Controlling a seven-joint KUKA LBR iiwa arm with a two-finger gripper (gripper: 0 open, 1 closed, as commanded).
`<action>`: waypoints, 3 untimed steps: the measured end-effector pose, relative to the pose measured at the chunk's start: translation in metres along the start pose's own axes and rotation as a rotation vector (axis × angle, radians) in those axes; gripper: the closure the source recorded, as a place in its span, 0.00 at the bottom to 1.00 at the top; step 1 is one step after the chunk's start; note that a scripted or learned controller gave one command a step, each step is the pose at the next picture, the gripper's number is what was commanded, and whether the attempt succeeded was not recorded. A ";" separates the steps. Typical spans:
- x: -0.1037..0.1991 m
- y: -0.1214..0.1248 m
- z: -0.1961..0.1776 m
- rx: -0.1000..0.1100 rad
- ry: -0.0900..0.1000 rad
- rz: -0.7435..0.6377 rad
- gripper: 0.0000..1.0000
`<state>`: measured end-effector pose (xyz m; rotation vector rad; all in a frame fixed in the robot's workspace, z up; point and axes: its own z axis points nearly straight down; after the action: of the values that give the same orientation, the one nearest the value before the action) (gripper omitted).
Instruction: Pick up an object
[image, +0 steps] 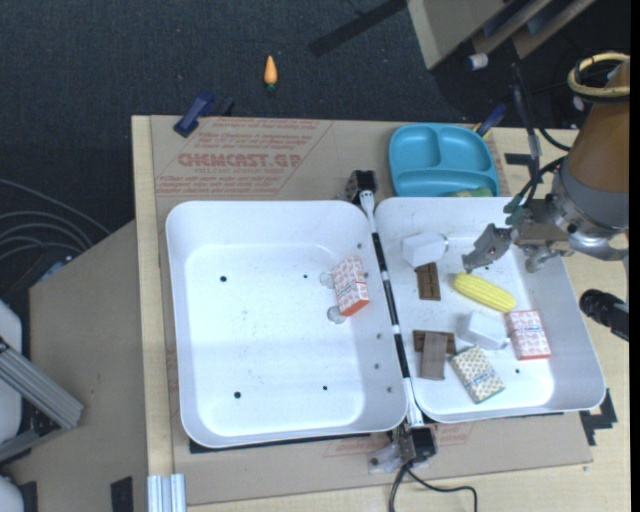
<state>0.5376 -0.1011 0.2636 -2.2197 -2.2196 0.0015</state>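
My gripper (512, 252) hangs over the back right part of the right bin (575, 395), its two grey fingers (486, 249) spread open with nothing between them. Just below and left of it lies a yellow corn cob (485, 292). Around the cob sit a white block (423, 248), a brown block (428, 282), another white block (480, 328), a pink carton (527, 334), a second brown block (432, 353) and a patterned box (476, 374). In the left bin (200, 250), a red and white carton (350, 285) lies near the right wall.
A blue divided tray (445, 160) rests on the bench behind the right bin. The arm's orange band (605, 130) and cables rise at the right edge. A blue clamp (195, 113) sits at the bench's back left corner.
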 end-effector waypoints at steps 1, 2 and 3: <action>-0.006 -0.034 0.156 -0.009 -0.002 0.000 0.00; -0.004 0.021 0.169 -0.022 -0.008 0.001 0.00; 0.003 0.091 0.169 -0.023 -0.008 -0.001 0.00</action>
<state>0.6282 -0.0979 0.0942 -2.2341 -2.2371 -0.0153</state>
